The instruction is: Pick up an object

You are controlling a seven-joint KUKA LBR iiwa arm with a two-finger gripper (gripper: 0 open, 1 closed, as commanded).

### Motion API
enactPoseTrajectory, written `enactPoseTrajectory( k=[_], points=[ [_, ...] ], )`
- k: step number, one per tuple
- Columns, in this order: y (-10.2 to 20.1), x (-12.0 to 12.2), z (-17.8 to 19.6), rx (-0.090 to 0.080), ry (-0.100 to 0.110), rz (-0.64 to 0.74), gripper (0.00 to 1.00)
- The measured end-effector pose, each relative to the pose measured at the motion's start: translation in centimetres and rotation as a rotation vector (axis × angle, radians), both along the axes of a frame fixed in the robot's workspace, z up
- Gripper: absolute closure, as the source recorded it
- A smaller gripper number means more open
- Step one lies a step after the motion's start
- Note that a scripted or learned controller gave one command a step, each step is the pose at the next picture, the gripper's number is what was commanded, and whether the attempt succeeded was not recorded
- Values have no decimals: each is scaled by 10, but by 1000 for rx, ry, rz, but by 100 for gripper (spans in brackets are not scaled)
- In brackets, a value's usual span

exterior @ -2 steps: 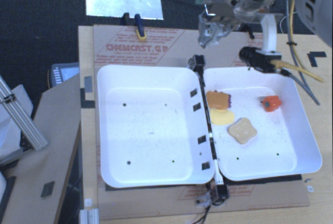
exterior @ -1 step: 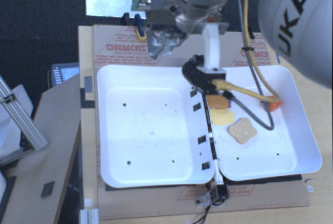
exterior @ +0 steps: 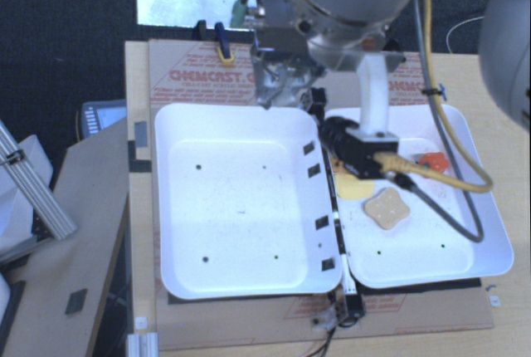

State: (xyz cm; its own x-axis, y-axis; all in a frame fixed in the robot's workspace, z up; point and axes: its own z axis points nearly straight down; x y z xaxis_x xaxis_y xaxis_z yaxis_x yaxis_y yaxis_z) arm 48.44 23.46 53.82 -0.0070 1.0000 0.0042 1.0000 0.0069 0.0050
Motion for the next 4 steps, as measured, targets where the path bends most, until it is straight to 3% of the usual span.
enactPoseTrajectory(
  k=[1,2,3,4],
  points=[
    [0,2,-3,-3,3,-1,0],
    [0,2,9,-1,1,4,100],
    [0,2,8,-1,2,5,0],
    [1,2,19,0,-1,9,100]
  ],
)
